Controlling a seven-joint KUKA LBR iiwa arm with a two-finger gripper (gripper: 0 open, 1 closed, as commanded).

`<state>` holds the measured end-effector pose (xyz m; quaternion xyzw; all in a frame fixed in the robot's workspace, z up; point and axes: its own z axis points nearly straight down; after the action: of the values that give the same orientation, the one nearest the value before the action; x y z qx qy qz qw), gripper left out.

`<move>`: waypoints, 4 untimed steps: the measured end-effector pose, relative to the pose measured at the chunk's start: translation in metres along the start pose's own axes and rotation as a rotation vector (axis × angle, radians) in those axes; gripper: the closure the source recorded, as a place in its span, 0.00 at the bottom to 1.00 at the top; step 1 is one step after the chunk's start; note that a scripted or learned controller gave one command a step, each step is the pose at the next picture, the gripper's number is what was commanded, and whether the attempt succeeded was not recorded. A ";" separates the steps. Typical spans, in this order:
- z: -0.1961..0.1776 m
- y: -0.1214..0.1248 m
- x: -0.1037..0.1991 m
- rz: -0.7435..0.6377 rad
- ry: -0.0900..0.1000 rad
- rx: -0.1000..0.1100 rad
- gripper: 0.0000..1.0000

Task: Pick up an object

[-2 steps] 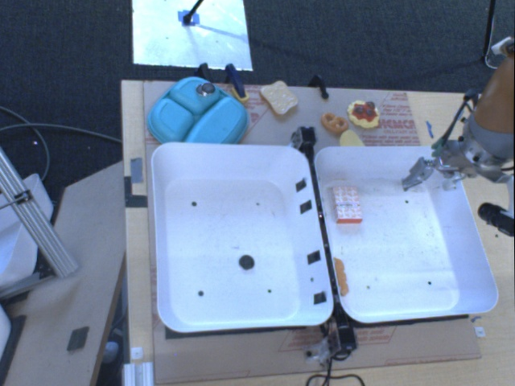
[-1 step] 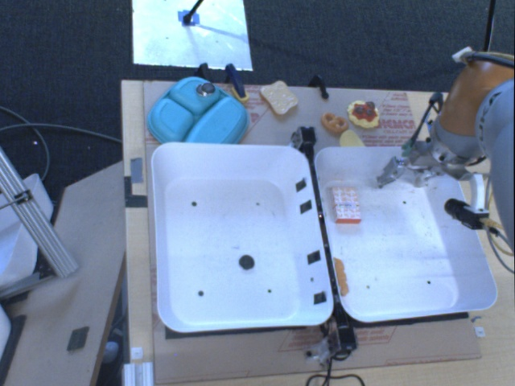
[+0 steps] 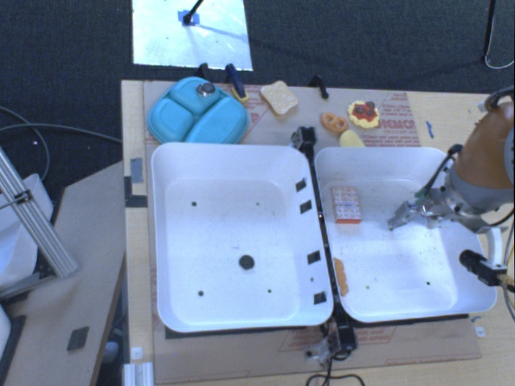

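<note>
From the overhead camera we see the grey tool (image 3: pixel 400 218) low inside the right white bin (image 3: pixel 402 296), fingers spread and gripping nothing. The small red-and-white printed box (image 3: pixel 346 204) lies just left of it, untouched. We judge the pick not yet done.

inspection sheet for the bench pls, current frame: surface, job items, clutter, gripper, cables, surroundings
Surface: bench bears left bin and right bin side by side.
Job's things: red-and-white box flat in right bin, near its left wall; orange piece against the same wall, nearer the front; small dark disc in left bin.
Clutter: behind the bins, blue divided plate, toast slice, pretzel, tart, yellow piece.
Grippers: gripper low over right bin, right of the box, holding nothing.
Cables: black cable at left; thin cable top right.
Surroundings: dark carpet, shiny panel behind bench.
</note>
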<state>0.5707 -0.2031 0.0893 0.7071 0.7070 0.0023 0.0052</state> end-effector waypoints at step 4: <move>-0.002 -0.078 -0.005 0.001 0.000 -0.008 1.00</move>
<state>0.4930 -0.2084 0.0902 0.7074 0.7068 0.0050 0.0081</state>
